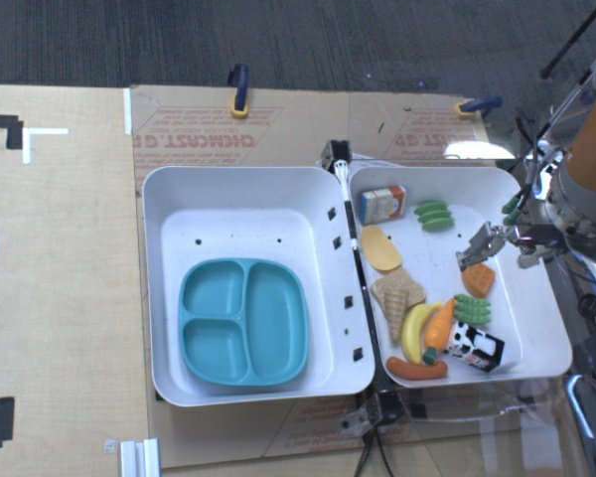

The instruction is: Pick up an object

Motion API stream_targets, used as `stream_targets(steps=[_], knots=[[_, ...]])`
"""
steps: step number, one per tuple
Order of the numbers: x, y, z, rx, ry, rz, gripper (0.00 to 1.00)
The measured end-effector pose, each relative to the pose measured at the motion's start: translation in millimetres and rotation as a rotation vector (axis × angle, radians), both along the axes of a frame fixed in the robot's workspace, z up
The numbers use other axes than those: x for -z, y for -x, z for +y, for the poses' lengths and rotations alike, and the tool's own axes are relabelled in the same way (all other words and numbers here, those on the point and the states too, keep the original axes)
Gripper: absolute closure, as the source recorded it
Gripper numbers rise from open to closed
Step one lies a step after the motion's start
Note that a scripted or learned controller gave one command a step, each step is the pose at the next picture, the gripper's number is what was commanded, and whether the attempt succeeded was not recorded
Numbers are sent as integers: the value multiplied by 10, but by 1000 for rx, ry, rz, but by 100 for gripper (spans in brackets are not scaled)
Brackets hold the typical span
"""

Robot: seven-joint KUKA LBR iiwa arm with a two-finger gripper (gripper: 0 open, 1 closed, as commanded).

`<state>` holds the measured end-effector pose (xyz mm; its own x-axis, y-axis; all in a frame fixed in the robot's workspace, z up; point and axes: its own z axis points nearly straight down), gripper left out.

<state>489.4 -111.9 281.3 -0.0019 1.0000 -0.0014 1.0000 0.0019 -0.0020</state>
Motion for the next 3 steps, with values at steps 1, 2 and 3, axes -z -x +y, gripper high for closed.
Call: stream_targets(steps=[1, 2, 3], knots=[[1741, 124, 166, 246, -2, 3, 0], [1626, 91, 143, 256, 1, -6, 100], [1409, 32, 191, 709, 0, -1, 100]])
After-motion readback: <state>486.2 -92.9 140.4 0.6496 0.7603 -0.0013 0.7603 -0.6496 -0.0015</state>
